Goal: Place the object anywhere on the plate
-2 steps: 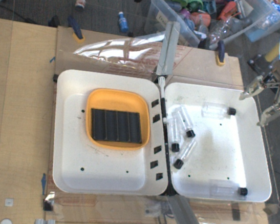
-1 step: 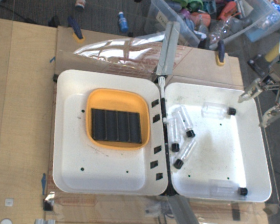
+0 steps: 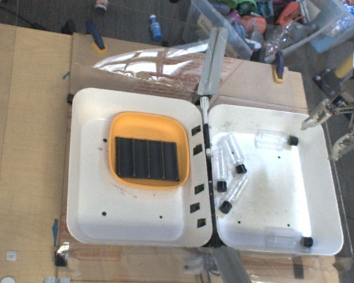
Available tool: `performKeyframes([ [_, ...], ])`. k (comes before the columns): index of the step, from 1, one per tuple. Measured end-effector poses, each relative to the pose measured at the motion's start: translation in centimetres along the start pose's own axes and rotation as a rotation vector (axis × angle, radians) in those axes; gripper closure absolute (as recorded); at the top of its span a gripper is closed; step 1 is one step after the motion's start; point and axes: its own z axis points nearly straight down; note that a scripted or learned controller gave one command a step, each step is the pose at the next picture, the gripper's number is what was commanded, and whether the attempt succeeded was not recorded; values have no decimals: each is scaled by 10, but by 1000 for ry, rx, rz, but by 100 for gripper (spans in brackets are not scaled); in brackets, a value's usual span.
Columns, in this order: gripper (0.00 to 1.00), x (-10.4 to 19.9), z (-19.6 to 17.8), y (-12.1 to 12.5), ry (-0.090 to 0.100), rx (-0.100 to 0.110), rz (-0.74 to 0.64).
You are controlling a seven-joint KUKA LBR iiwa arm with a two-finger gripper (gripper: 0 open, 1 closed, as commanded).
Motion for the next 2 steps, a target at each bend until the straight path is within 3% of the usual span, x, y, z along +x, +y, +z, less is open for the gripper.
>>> performKeyframes([
  [1,0,1,3,0,0,-3,-170],
  [2,0,0,-1,0,-1,0,-241],
])
